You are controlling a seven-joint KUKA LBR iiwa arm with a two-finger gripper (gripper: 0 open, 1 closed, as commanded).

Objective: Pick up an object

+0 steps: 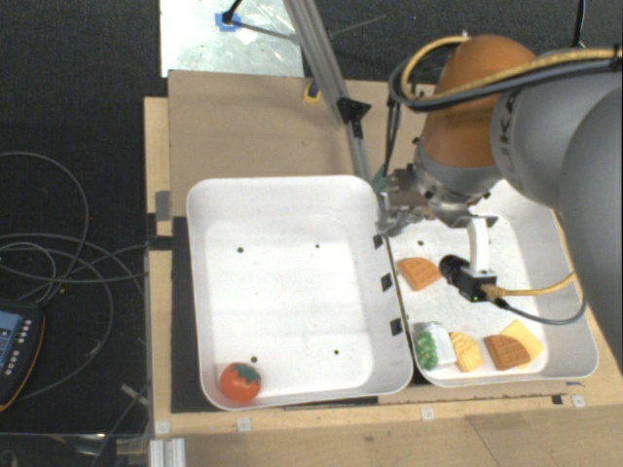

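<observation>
- The claw (pixel 392 214) hangs low over the far corner of the right bin (pixel 576 354), hard against the wall it shares with the left bin (pixel 282 290). From where I stand I cannot tell whether it is clenched or released, and I see nothing held in it.
- Nearest the claw, just toward the front of the counter (pixel 253 125), lies an orange wedge (pixel 419 273). I'd guess it is the likeliest pick.
- Further from the claw the same way, a green-and-white packet (pixel 429 345), a yellow slice (pixel 467 352) and a brown wedge (pixel 505 352) crowd the right bin's front edge. Packed that close, each would be awkward to take alone.
- Farthest from the claw, a red tomato (pixel 239 382) sits alone in the left bin's front corner, probably rolled there.
</observation>
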